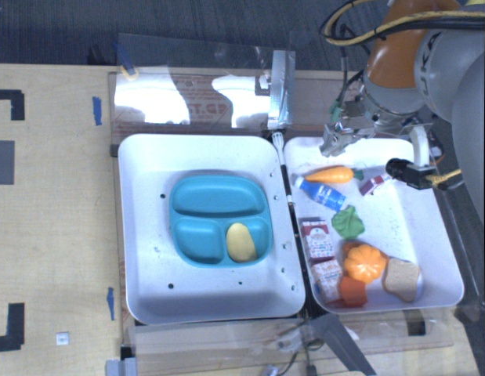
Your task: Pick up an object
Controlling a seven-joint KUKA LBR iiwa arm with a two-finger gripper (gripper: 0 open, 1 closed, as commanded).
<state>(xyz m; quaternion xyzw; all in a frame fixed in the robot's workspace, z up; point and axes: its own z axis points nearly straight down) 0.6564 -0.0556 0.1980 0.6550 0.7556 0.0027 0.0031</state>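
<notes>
The right bin (438, 245) holds a carrot (330, 175), a blue bottle (323, 195), a green leafy piece (349, 222), an orange pumpkin (363, 262), a bread slice (401, 278), a red block (352, 291) and two small red-and-white packets (318, 239). My gripper (338, 137) hangs over the bin's far left corner, just above and behind the carrot. Nothing shows between its fingertips. In the left bin (140, 233) a teal divided tray (215, 214) carries a yellow potato-like piece (240, 242) in its lower right compartment.
A small dark red item (374, 184) lies near the far wall of the right bin. A black part of the arm (407, 171) juts over that bin's far side. A clear plastic sheet (199, 92) and metal post (279, 88) stand behind the bins.
</notes>
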